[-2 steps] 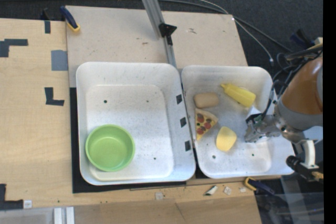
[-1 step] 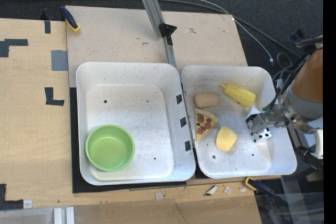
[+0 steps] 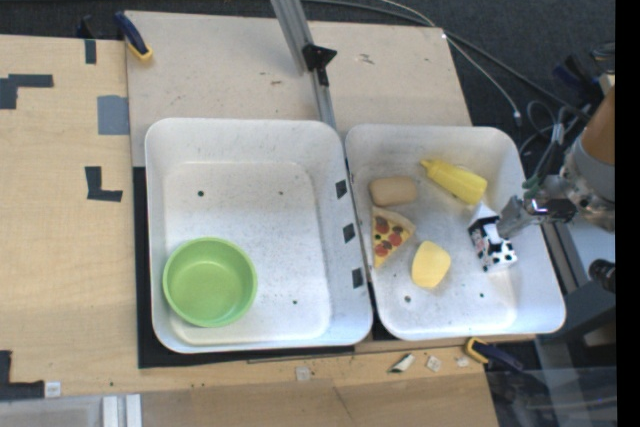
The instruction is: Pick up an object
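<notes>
The right bin [image 3: 530, 315] holds several toy foods. A yellow corn-like piece [image 3: 455, 180] lies at its back, with a beige bread roll [image 3: 393, 190] to its left. A pizza slice [image 3: 389, 235] rests near the bin's left wall, and a pale yellow rounded piece [image 3: 431, 265] lies in front of the middle. My gripper [image 3: 491, 243] reaches in from the right and hangs low over the bin's right side, right of the yellow rounded piece and below the corn-like piece. A small black-and-white shape sits at its tip; I cannot tell whether that is an object.
The left bin [image 3: 165, 140] holds a green bowl [image 3: 210, 281] in its front left corner. A slanted metal pole [image 3: 290, 5] crosses the bench behind the bins. Yellow clamps [image 3: 135, 37] sit at the bench's edges. Cables trail at the back right.
</notes>
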Controlling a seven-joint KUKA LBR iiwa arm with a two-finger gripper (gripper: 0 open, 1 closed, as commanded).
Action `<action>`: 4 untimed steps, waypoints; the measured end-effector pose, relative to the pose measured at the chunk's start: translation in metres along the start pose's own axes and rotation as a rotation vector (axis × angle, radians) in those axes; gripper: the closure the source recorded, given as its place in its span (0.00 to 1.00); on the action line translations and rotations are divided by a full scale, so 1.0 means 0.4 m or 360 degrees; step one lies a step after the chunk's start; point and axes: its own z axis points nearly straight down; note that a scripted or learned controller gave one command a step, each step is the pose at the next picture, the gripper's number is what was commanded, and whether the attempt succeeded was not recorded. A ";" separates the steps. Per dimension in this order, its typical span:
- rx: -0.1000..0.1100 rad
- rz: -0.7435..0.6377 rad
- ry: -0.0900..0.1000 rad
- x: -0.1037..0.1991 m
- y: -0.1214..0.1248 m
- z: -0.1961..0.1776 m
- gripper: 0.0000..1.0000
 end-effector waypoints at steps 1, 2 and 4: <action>0.0005 0.0000 -0.0001 0.002 0.000 0.000 1.00; 0.0005 -0.0006 0.0002 0.120 0.055 -0.022 1.00; 0.0009 -0.0008 0.0003 0.385 0.119 -0.053 1.00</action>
